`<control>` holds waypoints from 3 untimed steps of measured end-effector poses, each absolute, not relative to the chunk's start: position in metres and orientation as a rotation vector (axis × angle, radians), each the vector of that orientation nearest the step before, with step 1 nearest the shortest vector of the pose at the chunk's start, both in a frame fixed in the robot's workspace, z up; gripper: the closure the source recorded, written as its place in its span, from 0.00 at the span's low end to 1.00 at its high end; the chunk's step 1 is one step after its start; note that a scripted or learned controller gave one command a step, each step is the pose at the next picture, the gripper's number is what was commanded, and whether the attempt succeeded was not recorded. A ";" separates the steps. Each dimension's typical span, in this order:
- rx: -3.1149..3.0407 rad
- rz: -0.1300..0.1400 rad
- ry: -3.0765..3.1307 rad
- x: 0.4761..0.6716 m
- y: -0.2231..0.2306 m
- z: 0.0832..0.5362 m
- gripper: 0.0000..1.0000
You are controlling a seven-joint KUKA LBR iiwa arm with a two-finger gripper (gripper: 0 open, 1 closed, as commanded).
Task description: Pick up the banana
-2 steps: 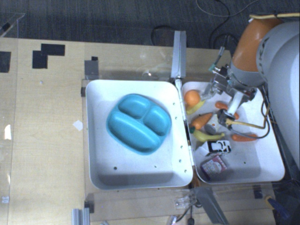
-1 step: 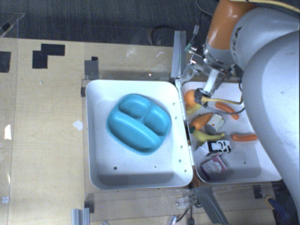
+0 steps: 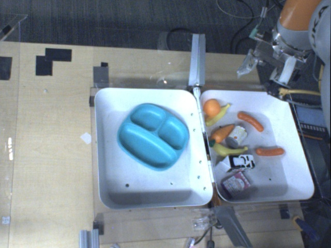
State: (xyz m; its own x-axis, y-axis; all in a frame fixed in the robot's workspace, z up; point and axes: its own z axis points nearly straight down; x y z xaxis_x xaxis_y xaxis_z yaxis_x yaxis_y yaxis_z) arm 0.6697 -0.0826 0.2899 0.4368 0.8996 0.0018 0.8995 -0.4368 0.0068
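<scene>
A yellow banana (image 3: 228, 150) lies in the right bin (image 3: 295, 138), near its left wall. A second, smaller banana (image 3: 219, 113) curls against an orange (image 3: 211, 107) at the bin's far left corner. My gripper (image 3: 264, 70) hangs above the bench just beyond the bin's far edge, up and to the right of both bananas. Its two fingers (image 3: 246, 66) stand apart, so it is open, and nothing is between them.
An orange carrot (image 3: 223, 133), a small pale box (image 3: 238, 136), two sausages (image 3: 251, 121) (image 3: 270, 151), a black and white toy (image 3: 242, 161) and a foil packet (image 3: 236, 184) crowd the bananas. In the left bin (image 3: 108, 180) lies a blue divided plate (image 3: 153, 135).
</scene>
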 end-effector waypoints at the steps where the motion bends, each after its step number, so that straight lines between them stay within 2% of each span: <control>1: 2.753 0.003 1.511 0.669 -0.043 0.185 0.00; 2: 2.695 0.008 1.608 0.648 -0.101 0.087 0.00; 3: 2.616 0.011 1.731 0.612 -0.083 0.088 0.00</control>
